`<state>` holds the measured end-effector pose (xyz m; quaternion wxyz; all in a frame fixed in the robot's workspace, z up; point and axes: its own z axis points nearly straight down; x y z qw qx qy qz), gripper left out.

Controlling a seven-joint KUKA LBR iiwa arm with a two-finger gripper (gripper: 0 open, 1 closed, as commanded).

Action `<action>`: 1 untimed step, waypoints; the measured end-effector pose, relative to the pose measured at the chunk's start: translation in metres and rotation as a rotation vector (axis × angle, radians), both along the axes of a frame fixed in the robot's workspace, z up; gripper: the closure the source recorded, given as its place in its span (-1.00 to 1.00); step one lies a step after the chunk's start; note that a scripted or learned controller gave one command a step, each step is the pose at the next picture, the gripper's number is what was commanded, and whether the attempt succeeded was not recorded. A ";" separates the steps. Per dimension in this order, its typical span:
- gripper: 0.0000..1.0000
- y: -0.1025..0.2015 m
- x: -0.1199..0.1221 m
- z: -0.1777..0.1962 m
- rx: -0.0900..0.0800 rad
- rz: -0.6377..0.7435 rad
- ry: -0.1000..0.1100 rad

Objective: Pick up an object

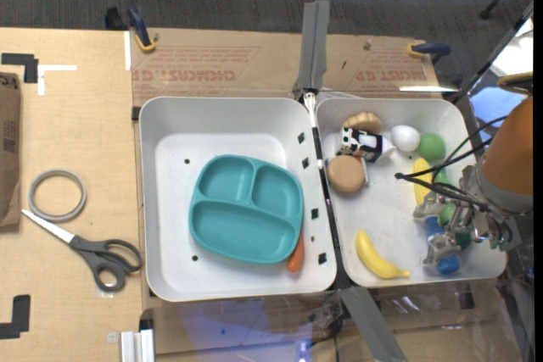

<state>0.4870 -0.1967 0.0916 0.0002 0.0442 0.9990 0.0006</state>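
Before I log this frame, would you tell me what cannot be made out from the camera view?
- Gripper: wires and metal parts clutter it, so whether it is open or shut is unclear.
- Blue object under the gripper: partly covered, identity unclear.
- Carrot: mostly hidden under the teal plate.
- Yellow object: partly hidden by the gripper, shape uncertain.
- Brown item at the left edge: cut off by the frame.

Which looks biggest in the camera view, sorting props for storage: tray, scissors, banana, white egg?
1. Tray
2. Scissors
3. Banana
4. White egg
The scissors look longer than the banana, though thin, so by area those two are close.
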 end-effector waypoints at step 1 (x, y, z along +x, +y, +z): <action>1.00 0.002 0.002 0.009 0.000 0.004 -0.003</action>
